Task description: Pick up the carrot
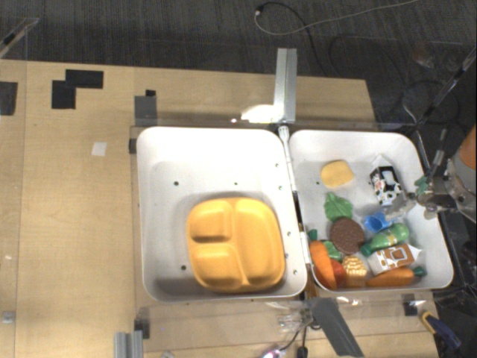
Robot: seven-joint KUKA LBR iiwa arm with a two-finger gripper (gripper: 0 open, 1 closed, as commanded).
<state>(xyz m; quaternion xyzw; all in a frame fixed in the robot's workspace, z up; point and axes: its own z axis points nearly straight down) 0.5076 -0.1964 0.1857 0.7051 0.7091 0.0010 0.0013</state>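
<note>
The carrot (390, 277) is a long orange piece with a green stub at its right end. It lies flat along the front wall of the right bin (358, 142), just below a small carton (393, 257). My gripper (412, 193) reaches in over the bin's right wall, about mid-depth. It is well behind the carrot, near a black and white toy (383, 184) and a blue piece (375, 221). Nothing orange is at its tip.
The right bin also holds a yellow lump (337, 173), a green leafy piece (337, 206), a brown disc (346, 234), a green bottle (389, 237), a corn piece (355, 265) and a fat orange piece (324, 265). A yellow divided tray (235, 242) lies in the left bin (171, 170).
</note>
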